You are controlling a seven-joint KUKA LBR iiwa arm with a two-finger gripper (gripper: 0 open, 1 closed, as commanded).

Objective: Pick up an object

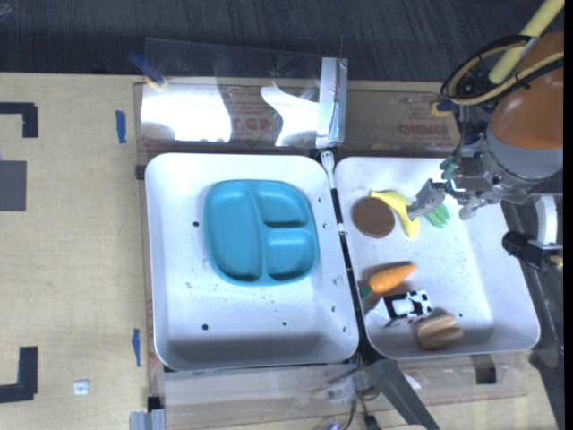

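My pincer [435,201] hangs over the far part of the right bin [501,330], at the near end of my grey arm [524,141] with its orange band, which reaches in from the right and leans down toward the bin's far left quarter. I cannot tell whether the pincer is spread or pressed together. A small green piece [438,215] lies right at its tip; whether it is touched I cannot say.

Just left of the pincer lies a yellow toy banana [400,211], curved, its long axis running from far-left to near-right, its near end close under the pincer. A round brown disc [373,217] touches the banana's left side. Nearer the camera than the banana lies an orange toy carrot [392,278], its long axis left to right and slightly tilted. Nearer again sit a small black-and-white object [408,305] and a tan bread-like loaf [438,331], side by side.

Left of the banana, across the bin walls, the left bin [179,330] holds a blue divided plate [261,231]. Both bins rest on the wooden tabletop [63,240].
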